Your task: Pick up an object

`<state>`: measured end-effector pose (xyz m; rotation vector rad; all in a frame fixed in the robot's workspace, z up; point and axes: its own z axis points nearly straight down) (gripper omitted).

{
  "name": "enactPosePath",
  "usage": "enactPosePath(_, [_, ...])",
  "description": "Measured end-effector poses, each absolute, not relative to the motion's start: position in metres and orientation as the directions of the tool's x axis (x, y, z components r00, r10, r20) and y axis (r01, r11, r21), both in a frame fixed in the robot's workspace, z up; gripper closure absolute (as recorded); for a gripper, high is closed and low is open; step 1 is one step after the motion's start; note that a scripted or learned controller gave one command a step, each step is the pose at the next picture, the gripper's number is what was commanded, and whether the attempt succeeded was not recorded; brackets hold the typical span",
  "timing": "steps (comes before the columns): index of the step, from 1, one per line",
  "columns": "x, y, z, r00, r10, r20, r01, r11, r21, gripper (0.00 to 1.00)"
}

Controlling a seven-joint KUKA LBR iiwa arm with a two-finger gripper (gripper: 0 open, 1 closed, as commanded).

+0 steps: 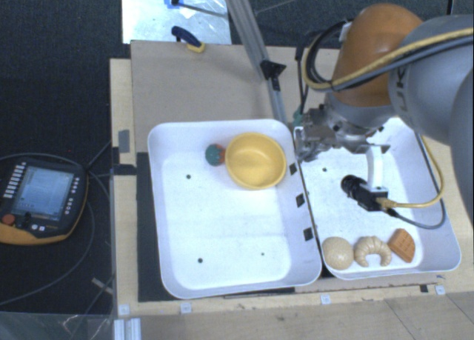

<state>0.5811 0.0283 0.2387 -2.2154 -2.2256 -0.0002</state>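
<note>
You are looking at three pieces of toy food lying in a row along the near edge of the right bin (444, 258): a pale round bun (337, 252), a croissant (372, 250) just beside it, and an orange waffle-like piece (402, 244) at the right end. Nothing is touching them.

The gripper (305, 144) is hanging well apart from that row, over the far left corner of the same bin, close to the wall where the two bins are meeting. You cannot tell whether the claw is released or clenched, and nothing is showing in its grasp.

Below the wrist, a black connector (361, 191) is sitting over the bin floor with a yellow cable (415, 201) looping away to the right. The grey arm (437, 79) is reaching in from the right, its orange band (370, 42) bulging above the wrist.

In the left bin (222, 261), a yellow bowl (255, 161) is standing upright near the far right corner, with a small teal ball (215, 155) touching its left side. A control pendant (41, 198) is lying on the dark floor off to the left.
</note>
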Motion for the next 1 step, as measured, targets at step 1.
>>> enactPosePath(1, [0.5761, 0.0828, 0.2385, -0.005, 1.000, 0.002, 1.000, 0.005, 0.000, 1.00])
